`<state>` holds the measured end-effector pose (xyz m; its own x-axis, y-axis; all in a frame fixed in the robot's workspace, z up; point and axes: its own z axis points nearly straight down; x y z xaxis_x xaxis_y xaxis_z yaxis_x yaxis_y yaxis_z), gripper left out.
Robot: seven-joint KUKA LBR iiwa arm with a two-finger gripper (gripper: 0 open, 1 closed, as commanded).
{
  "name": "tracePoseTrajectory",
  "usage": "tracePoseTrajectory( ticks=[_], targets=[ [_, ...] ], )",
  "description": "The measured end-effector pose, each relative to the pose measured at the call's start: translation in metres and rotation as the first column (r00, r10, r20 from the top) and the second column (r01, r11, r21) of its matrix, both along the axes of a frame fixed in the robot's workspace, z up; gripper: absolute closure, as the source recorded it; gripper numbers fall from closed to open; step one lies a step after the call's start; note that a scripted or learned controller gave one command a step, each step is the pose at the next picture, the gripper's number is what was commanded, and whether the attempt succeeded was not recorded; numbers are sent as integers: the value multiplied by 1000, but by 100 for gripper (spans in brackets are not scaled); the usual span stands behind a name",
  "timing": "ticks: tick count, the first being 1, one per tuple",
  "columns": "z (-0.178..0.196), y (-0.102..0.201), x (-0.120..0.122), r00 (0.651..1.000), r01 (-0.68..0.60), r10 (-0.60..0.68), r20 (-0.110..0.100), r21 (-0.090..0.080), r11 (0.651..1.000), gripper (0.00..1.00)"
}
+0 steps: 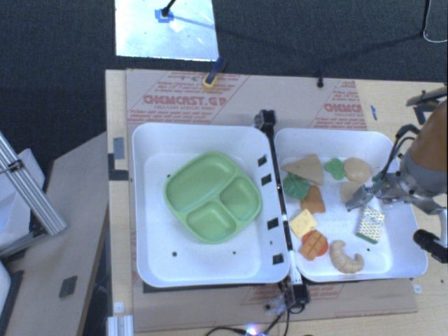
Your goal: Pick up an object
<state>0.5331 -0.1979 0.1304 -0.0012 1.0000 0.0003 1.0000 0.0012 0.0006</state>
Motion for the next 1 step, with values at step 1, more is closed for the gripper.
tracePoseTrajectory(
  ticks=[1],
  targets=[
    [-41, -3, 3, 1000, 2, -2, 10, -9, 1000, 0]
  ],
)
